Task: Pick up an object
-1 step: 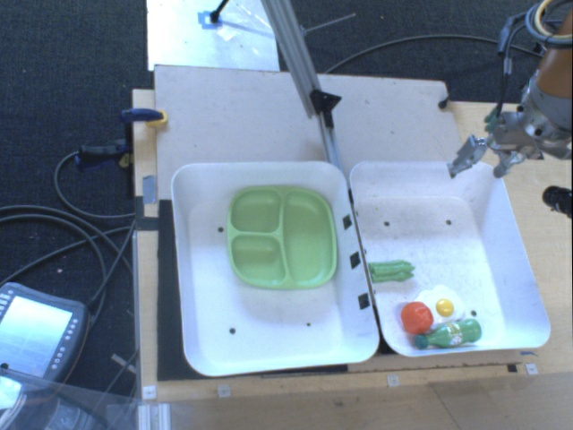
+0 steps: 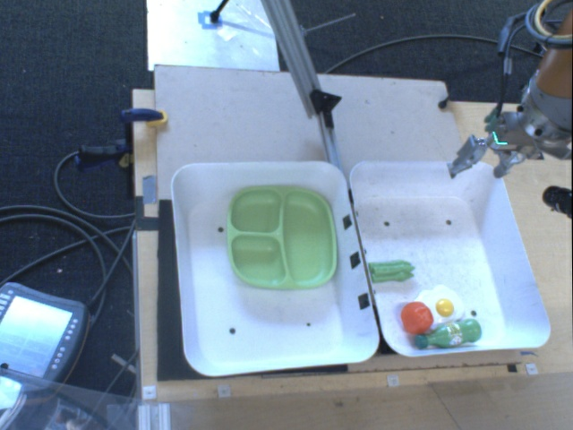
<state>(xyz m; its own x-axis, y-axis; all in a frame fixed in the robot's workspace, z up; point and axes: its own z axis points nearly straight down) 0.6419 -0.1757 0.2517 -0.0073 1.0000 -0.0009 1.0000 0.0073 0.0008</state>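
Note:
My gripper hangs over the far right corner of the right bin, its two fingers spread open with nothing between them. Several toy items lie in that bin near its front. A green pod-shaped piece rests by the left wall. A red tomato, a fried egg and a green bottle cluster at the front edge. All of them sit well below and left of the gripper.
The left bin holds a green divided plate. A grey pole slants over the bench behind the bins. Cables and a teach pendant lie on the floor at left.

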